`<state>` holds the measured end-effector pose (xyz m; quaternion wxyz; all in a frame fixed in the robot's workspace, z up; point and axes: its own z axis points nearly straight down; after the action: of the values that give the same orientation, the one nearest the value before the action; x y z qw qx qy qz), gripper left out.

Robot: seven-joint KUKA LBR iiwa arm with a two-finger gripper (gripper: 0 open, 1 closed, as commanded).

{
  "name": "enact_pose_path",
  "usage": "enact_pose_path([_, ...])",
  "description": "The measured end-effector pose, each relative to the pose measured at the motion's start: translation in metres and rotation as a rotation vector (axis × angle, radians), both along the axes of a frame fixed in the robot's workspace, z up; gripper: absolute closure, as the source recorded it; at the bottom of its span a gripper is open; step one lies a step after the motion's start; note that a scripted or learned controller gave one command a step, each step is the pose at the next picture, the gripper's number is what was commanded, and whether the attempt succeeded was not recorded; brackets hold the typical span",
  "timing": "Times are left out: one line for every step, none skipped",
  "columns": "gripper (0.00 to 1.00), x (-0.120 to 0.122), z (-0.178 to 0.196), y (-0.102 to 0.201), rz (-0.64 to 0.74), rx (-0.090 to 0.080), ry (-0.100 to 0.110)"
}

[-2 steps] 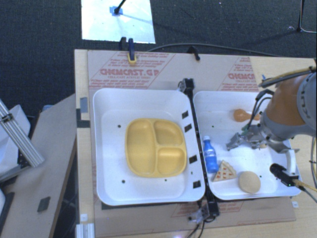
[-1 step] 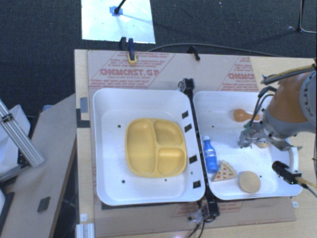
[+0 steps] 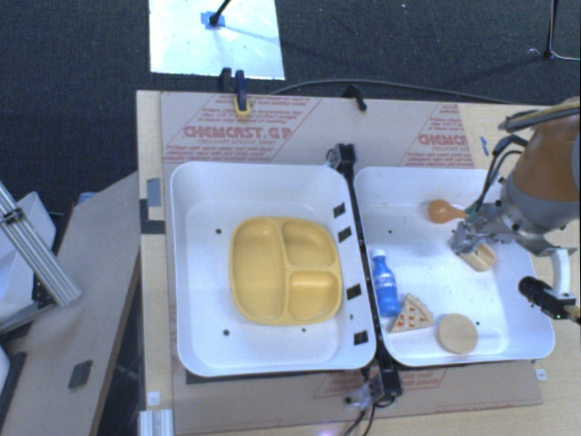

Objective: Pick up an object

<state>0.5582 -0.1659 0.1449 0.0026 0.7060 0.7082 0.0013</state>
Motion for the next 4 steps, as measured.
enact_pose_path([1.00,-0.007,0.060,-0.003,0.000,0.000,-0.001])
enact_pose_path([1.00,-0.005,0.114,-0.003,0.001,0.000,-0.002])
enact_pose_path([1.00,-0.015,0.100,0.050,0.006,0.003,0.005])
enact_pose_path([1.00,-0.018,0.095,0.113,0.007,0.004,0.005])
